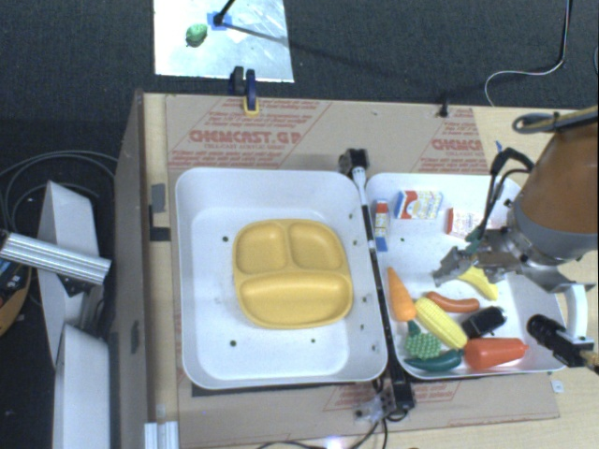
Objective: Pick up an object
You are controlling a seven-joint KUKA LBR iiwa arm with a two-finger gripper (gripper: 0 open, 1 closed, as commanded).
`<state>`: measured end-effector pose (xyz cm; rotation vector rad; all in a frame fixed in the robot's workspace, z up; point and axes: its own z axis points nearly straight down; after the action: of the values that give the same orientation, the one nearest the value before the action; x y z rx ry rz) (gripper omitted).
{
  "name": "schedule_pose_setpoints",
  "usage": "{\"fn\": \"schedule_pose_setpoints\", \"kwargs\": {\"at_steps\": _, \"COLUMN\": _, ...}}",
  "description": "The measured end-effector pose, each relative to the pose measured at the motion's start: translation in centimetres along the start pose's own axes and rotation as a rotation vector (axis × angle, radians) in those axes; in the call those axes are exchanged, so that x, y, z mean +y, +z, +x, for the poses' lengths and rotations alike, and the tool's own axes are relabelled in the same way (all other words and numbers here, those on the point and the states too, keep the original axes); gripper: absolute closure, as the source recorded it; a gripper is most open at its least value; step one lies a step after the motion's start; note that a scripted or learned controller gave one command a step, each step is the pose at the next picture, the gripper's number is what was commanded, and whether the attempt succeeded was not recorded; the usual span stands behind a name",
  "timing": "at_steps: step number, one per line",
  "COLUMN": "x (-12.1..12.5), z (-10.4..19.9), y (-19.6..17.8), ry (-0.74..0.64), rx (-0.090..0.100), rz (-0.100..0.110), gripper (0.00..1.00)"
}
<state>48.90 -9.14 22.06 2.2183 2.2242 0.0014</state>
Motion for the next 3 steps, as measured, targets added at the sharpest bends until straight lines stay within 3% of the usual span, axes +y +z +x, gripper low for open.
{"fn": "schedule_pose_setpoints", "kwargs": {"at_steps": 1, "x": 9.0, "z": -8.2, "y": 4.9, "ry": 0.002, "rx": -0.002, "rz": 0.000, "gripper": 0.00}}
{"fn": "schedule_pose_setpoints", "kwargs": {"at_steps": 2, "x": 5.5, "z": -11.5, "y": 12.6, "ry": 0.001, "rx": -0.001, "rz": -0.002, "gripper": 0.00}}
{"fn": "schedule_pose_setpoints", "kwargs": {"at_steps": 3, "x": 5.6, "z": -11.5, "y": 11.6, "ry": 0.001, "rx": -0.001, "rz": -0.003, "gripper": 1.00}}
